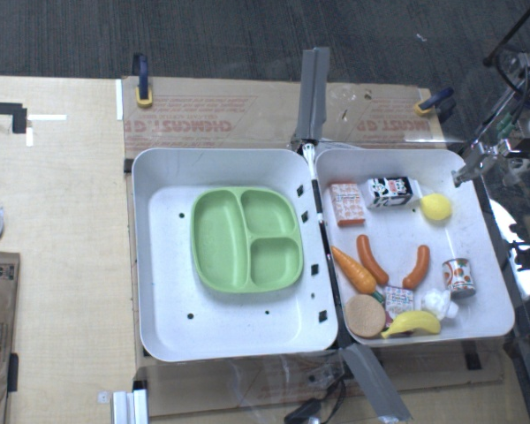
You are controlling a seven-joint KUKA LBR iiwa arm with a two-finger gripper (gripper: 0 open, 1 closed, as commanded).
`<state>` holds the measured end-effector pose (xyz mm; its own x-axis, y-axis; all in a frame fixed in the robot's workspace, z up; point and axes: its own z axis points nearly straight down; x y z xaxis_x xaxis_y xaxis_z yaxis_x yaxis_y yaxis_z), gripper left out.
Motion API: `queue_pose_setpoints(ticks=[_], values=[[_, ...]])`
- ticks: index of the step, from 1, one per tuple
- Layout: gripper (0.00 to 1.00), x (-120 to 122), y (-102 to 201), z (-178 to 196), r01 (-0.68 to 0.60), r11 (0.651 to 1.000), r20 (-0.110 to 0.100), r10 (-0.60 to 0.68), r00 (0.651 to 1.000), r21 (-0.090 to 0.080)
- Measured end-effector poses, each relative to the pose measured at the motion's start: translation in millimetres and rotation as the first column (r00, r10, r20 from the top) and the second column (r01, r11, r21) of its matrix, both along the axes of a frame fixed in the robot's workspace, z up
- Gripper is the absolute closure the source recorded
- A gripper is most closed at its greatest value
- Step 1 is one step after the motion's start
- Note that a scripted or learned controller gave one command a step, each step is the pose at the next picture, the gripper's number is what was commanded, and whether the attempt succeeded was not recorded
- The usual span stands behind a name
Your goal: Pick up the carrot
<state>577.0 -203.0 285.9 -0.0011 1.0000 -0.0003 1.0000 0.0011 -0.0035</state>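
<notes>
A: Largest holdings first?

B: Bench (53, 237), pale wood top. Two white bins side by side on it: left bin (159, 325), right bin (490, 307).

A: Contents, left bin?

B: One green divided plate (246, 238), three compartments, lying about the middle of the bin floor.

A: The tool?

B: Gripper (481, 157), at the right bin's far right corner, over the rim. Open or closed: I cannot tell from this view. Nothing is seen held in it.

A: Right bin, item by item?

B: Banana (412, 324), yellow, along the near edge.
Carrot (353, 270), orange, lying at a slant close to the bin's left wall, about midway along it, well apart from the gripper.
Two sausages: left sausage (372, 259), just beside the carrot on its right; right sausage (416, 267), curved, nearer the bin's middle.
Milk carton (390, 192), black and white, on its side near the far edge.
Red-and-white box (346, 203), near the far left corner.
Round tan disc (366, 316), near left corner, touching the banana's end.
Lemon (435, 207), just right of the carton.
Can (459, 277), near the right wall.
Small printed packet (398, 300), between disc and banana.
</notes>
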Motion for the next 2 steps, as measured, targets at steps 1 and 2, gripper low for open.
queue_pose_setpoints(ticks=[1,2], values=[[0.00,-13.2,11.5,-160.2,-0.026,1.000,0.001,0.026,1.000,0.001],[0.00,40.5,-2.7,-151.7,-0.013,1.000,0.003,0.013,1.000,-0.001]])
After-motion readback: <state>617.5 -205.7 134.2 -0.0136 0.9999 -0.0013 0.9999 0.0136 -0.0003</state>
